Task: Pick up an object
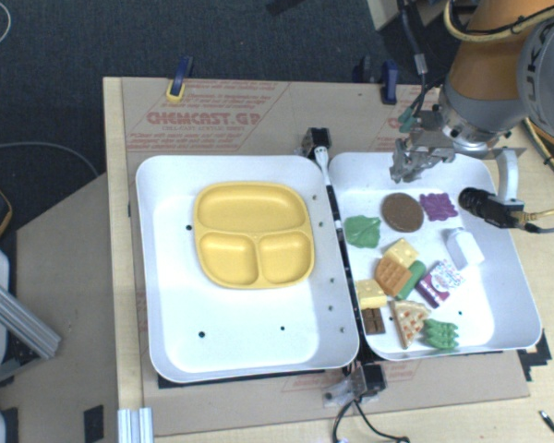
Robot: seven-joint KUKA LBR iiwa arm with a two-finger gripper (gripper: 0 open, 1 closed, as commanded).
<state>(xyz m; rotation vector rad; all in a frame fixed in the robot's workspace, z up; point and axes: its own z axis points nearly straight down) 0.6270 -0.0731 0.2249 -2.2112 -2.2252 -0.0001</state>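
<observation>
One camera watches me from above, fixed over the tabletop (120,247) and tilted so it looks down at a slant. It sits far enough back to take in both white bins whole: the left bin (166,340) and the right bin (508,293), side by side, plus dark floor beyond the far edge. My arm (499,53) enters from the right of the view, near its top corner, and my jaws (412,167) hang over the right bin's far end.

A yellow three-compartment tray (254,232) lies in the left bin (157,275). A blue-and-yellow clamp (177,81) grips the cardboard sheet (120,210) at its far left edge.
</observation>
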